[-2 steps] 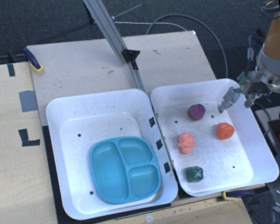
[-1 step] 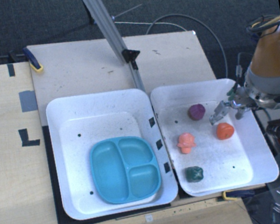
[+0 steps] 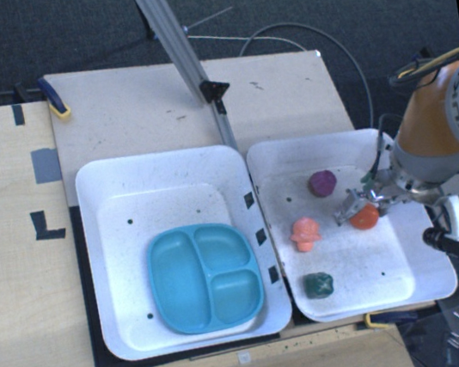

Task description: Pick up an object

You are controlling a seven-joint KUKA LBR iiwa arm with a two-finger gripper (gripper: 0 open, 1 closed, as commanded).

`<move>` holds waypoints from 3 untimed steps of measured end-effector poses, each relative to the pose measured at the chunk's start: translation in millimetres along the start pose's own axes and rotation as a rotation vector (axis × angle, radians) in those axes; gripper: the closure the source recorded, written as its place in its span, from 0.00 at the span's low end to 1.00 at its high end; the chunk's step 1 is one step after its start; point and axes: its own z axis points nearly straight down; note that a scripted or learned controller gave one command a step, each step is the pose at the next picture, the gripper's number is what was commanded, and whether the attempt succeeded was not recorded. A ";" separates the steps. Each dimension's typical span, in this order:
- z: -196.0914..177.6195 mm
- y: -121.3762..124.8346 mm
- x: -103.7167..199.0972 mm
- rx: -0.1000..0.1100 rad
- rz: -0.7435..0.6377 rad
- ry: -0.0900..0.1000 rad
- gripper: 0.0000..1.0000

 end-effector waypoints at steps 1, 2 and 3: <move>-13.5 1.8 0.5 -0.006 -0.002 0.000 1.00; -76.2 4.1 4.4 -0.013 -0.001 -0.003 1.00; -133.3 14.4 6.7 -0.014 -0.002 -0.004 1.00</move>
